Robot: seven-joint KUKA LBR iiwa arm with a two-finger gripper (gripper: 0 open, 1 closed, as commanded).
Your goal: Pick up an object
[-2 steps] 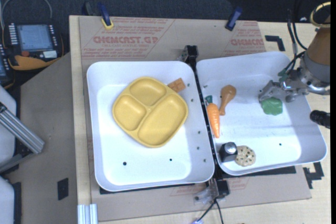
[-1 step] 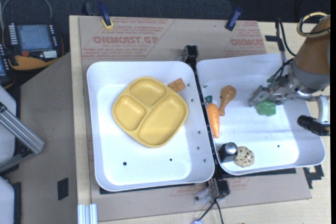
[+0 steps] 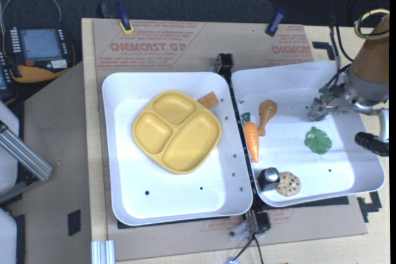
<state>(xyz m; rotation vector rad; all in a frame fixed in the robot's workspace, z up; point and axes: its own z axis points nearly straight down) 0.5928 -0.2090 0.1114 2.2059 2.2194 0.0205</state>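
Arm over the right bin (image 3: 346,191) — nothing visibly held

The gripper (image 3: 320,107) hangs near the bin's far side; whether its jaws are wide or narrow I cannot tell; the green lettuce piece (image 3: 318,140) lies just below them — the drumstick (image 3: 266,114) and carrot (image 3: 251,140) off to their left.

Red print reading "CHEMCAST G P" is showing on the board (image 3: 154,40), upper left; a partial repeat is showing upper right.

Toys (image 3: 252,140) (carrot, cookie) in right bin (image 3: 346,188)
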